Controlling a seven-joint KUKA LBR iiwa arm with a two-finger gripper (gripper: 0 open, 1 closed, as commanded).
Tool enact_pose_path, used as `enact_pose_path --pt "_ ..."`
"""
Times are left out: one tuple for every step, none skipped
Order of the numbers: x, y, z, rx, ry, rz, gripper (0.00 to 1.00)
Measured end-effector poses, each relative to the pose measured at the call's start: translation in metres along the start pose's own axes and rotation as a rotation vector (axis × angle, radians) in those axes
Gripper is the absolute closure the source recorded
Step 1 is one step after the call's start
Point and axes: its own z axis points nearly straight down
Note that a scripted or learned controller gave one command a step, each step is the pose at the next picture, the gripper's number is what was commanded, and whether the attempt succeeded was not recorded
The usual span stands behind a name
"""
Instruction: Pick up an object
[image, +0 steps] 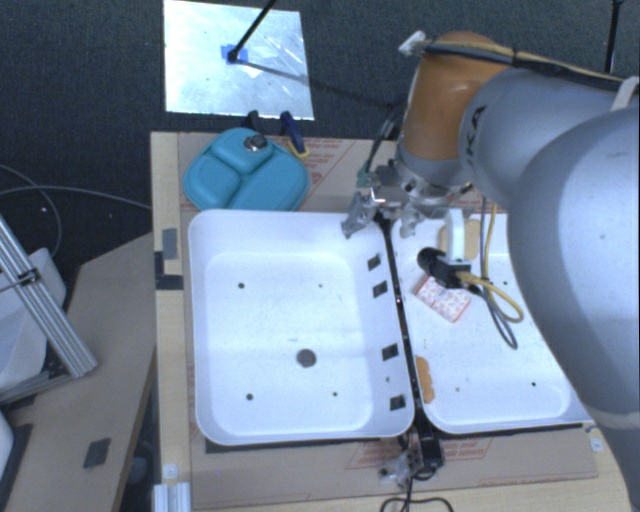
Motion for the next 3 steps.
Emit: enact_pose_path --pt "-0.053 0.0 -0.001 -0.002 -0.002 0.008 0.0" --pt "-0.104 -0.039 -0.009 0.0 -0.002 0.008 0.0" --pt "-0.054 0.002 -0.001 -0.005 0.0 -0.001 0.0"
